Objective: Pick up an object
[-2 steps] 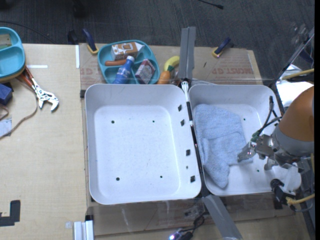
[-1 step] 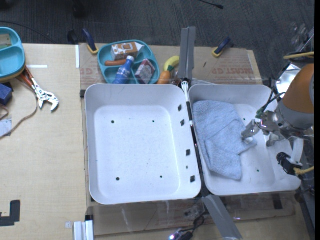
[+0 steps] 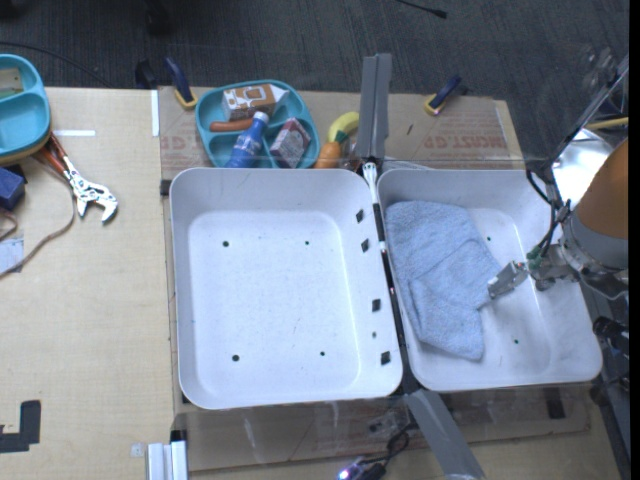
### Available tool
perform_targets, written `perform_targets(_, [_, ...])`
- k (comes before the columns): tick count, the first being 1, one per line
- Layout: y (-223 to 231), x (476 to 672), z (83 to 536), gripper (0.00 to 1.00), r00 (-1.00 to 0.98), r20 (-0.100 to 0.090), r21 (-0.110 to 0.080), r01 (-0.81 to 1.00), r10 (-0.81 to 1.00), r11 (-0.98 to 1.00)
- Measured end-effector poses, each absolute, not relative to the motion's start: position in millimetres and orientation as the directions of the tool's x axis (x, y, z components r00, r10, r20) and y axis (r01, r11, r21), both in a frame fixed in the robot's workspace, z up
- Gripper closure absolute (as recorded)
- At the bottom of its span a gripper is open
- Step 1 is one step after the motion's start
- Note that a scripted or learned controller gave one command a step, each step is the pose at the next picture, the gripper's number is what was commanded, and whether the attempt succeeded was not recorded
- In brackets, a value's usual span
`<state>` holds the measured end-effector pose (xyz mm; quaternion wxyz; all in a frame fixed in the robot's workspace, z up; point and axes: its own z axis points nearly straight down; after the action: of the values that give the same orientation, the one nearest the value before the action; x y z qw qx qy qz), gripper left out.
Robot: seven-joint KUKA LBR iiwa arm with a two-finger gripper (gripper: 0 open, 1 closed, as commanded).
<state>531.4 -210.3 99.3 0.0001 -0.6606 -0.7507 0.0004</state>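
Note:
A crumpled blue-grey towel (image 3: 440,268) lies in the left half of the right bin (image 3: 500,380), reaching from its back wall down toward the front. My gripper (image 3: 503,282) hangs low over the right bin, just beside the towel's right edge and pointing at it. Nothing shows held in it. The arm's orange band (image 3: 612,200) sits above the bin's right rim.
The left bin (image 3: 270,393) stands beside the right one, with a black-clipped divider (image 3: 378,268) between them. Behind the bins sit a teal tray (image 3: 212,128) of small items and a banana (image 3: 343,126). A wrench (image 3: 90,196) lies on the bench at far left.

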Motion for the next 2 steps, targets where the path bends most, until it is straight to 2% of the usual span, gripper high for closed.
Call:
perform_targets(1, [-193.7,483.1,239.6,0.0,0.166,-0.002,-0.001,0.986,0.986,-0.166])
perform_targets(2, [-203.2,496.5,209.2,0.0,0.358,-0.002,-0.004,0.934,0.934,-0.358])
